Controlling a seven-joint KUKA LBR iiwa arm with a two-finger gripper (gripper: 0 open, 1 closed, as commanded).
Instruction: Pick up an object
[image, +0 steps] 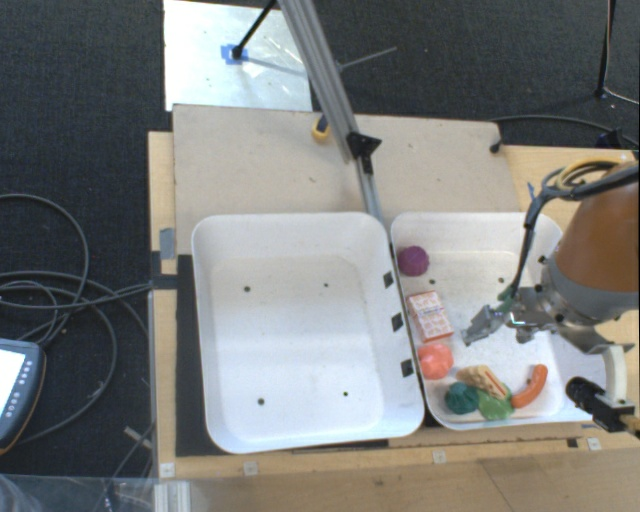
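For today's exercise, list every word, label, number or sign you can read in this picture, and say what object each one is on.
No text is readable here.
The small pink and white box in the right bin carries printing, too blurred to read.
The lit screen at the left edge shows no legible characters.

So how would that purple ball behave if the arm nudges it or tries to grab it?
The purple ball looks round, so it would probably roll when nudged. It sits alone on bare bin floor, so little would stop it. Its curved sides might slip from the tool.

Arm (590, 260) low, hand (482, 326) leftward
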